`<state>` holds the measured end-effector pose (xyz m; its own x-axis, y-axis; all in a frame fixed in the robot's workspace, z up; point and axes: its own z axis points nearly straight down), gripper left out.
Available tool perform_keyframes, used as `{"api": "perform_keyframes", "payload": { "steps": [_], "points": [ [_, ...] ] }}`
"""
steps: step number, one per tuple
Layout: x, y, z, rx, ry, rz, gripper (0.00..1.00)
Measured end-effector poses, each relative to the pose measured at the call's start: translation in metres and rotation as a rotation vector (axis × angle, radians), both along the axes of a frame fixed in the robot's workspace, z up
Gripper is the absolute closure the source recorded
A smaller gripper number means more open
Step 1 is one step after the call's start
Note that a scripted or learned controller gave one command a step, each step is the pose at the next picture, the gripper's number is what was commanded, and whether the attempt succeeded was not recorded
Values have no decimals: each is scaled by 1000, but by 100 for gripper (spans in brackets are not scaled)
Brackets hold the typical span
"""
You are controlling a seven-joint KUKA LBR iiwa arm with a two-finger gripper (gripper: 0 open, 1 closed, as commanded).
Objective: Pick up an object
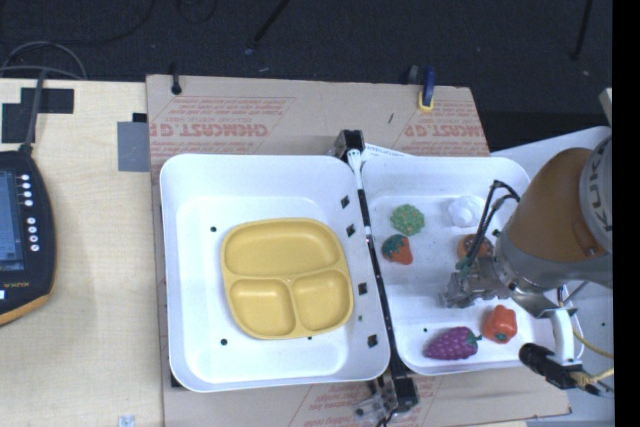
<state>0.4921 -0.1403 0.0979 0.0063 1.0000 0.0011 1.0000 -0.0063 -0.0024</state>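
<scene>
My gripper (458, 293) hangs low over the right bin (430, 183), pointing down near its middle. Around it lie several toy foods: a green broccoli (407, 218), a red strawberry (399, 249), a purple grape bunch (450, 344), a red pepper (499, 323), a white piece (461, 211) and an orange piece (469, 246) partly behind the cables. The gripper sits between the strawberry and the red pepper, just above the grapes. Nothing shows between its fingers.
The left bin (190, 215) holds a yellow divided plate (287, 277). A black divider (362, 245) runs between the bins. A pendant (20, 235) lies on the bench at far left. The arm's orange band (560, 210) covers the right bin's right edge.
</scene>
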Motion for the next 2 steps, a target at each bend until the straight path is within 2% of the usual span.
{"api": "perform_keyframes", "payload": {
  "steps": [1, 2],
  "points": [
    [28, 103, 95, 4, -10, 17, 100],
    [-13, 127, 224, 2, -13, 9, 100]
  ]
}}
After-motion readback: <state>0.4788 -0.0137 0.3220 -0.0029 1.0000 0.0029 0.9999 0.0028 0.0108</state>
